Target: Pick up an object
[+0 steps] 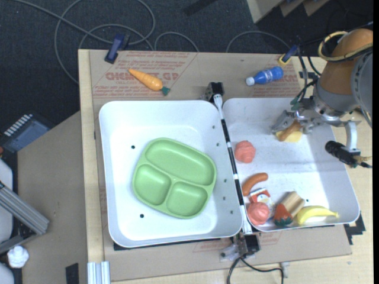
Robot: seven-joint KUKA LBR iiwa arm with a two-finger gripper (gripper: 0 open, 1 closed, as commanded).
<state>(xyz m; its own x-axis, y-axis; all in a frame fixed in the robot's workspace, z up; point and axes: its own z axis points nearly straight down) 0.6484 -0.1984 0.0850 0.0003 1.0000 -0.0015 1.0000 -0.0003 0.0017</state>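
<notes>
In the right shallow white bin [331, 176], near its far right corner, the grey arm's two-finger gripper [292, 129] was clamped on a small tan wedge-shaped block [290, 135], its fingers [280, 125] closed against the block's sides just above the floor.

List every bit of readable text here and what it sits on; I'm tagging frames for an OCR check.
Red print on the cardboard sheet under the bins: big letters, partly hidden by the toy carrot, seem to begin "GICHE" and end "GR"; too blurred to be sure.
Smaller red lines above and below them: unreadable.
Blue bottle: no legible label.
Nothing else carries text.
</notes>
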